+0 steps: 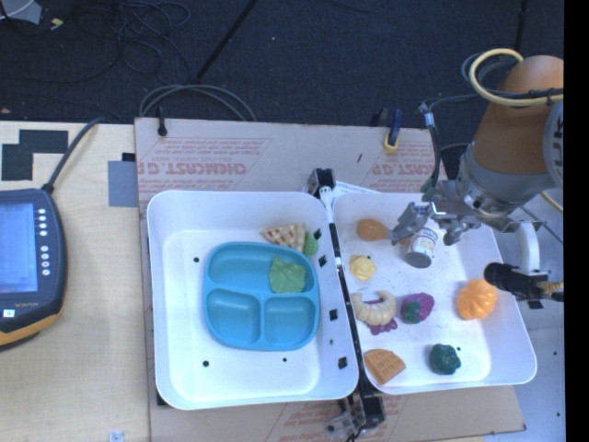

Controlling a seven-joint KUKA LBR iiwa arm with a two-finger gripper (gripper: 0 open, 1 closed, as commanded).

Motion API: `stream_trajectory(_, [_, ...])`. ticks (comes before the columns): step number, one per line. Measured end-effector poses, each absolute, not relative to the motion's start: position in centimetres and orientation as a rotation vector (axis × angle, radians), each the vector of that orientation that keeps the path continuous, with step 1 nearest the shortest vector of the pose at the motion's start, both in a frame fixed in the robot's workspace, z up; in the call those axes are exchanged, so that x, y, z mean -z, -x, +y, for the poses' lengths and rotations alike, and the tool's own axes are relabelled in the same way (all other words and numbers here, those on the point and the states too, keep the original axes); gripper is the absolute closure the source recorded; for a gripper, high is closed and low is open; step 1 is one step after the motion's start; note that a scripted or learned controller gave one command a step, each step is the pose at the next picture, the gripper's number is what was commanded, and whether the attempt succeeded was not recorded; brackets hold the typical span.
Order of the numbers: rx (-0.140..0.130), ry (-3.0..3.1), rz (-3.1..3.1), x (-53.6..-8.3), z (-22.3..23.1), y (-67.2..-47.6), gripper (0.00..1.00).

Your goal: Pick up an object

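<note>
My gripper [430, 227] hangs over the upper middle of the right bin [515, 357], and its two fingers stand apart. Just below and between the fingertips is a small tin can [421, 246] with a white label, tilted; no finger clearly presses on it. Around it in the right bin lie a tan oval bun [372, 229], a yellow piece [363, 267], a pale curled shrimp [374, 306], a purple item [417, 307], an orange pumpkin-like toy [476, 299], a dark green broccoli [444, 358] and an orange wedge [384, 365].
The left bin [170, 339] holds a blue divided plate [260, 302] with a green leaf [287, 275] on it. A waffle piece [285, 237] and a small green bit [311, 244] lie by the divider [339, 284]. A teach pendant [28, 256] rests far left.
</note>
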State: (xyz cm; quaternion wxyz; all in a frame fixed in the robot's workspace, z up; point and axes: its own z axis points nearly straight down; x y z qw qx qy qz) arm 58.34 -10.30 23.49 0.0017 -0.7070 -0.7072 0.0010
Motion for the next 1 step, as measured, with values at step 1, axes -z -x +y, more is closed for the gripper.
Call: stream_trajectory(1, [0.003,2.219,-2.224,-31.54,-7.16,-53.31,0.00])
